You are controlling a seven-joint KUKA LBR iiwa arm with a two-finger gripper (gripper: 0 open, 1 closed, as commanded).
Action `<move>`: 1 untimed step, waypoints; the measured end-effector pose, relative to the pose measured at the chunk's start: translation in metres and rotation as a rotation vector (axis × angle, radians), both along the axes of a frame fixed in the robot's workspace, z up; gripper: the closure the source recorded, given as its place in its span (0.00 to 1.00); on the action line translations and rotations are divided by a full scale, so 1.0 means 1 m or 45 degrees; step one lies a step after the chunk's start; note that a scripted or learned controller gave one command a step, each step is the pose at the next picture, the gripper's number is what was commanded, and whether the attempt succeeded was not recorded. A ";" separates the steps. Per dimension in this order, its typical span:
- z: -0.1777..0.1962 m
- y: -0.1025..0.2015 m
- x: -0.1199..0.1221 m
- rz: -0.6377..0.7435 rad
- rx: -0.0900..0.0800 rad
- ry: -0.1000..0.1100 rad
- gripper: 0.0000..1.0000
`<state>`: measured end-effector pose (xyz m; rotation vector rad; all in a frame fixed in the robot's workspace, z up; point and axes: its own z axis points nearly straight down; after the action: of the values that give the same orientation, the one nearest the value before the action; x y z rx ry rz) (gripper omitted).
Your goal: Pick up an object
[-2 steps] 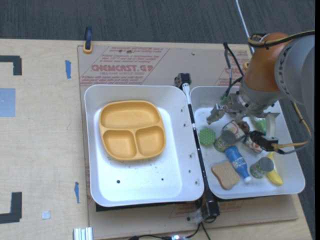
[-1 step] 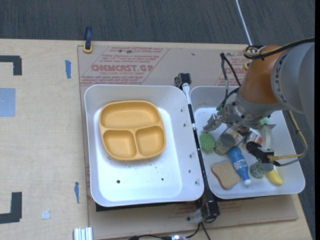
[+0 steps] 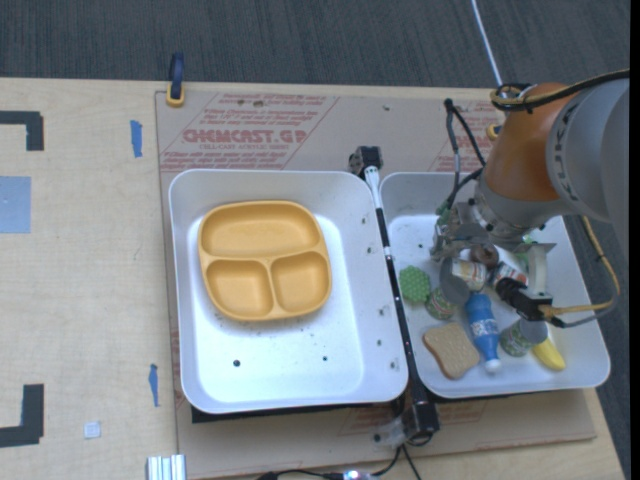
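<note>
Camera view, looking down at a slant, has the jaws (image 3: 470,268) low in the right bin (image 3: 590,368), hanging under the grey arm (image 3: 590,148) and its orange band (image 3: 525,153), right over the thickest part of the clutter. Whether they are spread or pressed together I cannot tell, since wrist hardware and cables blur into the things below, and nothing can be seen pinched between them. The nearest candidate to lift is the blue bottle (image 3: 483,330), which lies just toward the front of the bin from the jaws, nearly touching their lower end. Its long axis runs from back to front with a slight lean to the right, the white cap pointing at the front edge, so a grasp would probably go best across its narrow body, not along it. Beside the bottle on the left sits a slice of toast (image 3: 449,351), touching or almost touching it. Farther left lies a round green thing (image 3: 415,284), near the wall between the bins. A banana (image 3: 547,354) rests near the front right corner, well apart from the jaws. Left of all this, the other bin (image 3: 200,368) carries a divided yellow plate (image 3: 265,259), and both bins stand on a tabletop (image 3: 80,288).
</note>
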<state>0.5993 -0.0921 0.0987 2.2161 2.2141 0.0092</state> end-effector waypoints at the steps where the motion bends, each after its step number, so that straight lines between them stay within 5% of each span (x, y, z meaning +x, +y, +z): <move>1: 0.000 0.000 0.000 0.000 0.000 0.001 0.00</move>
<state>0.5991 -0.0921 0.0985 2.2164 2.2144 0.0088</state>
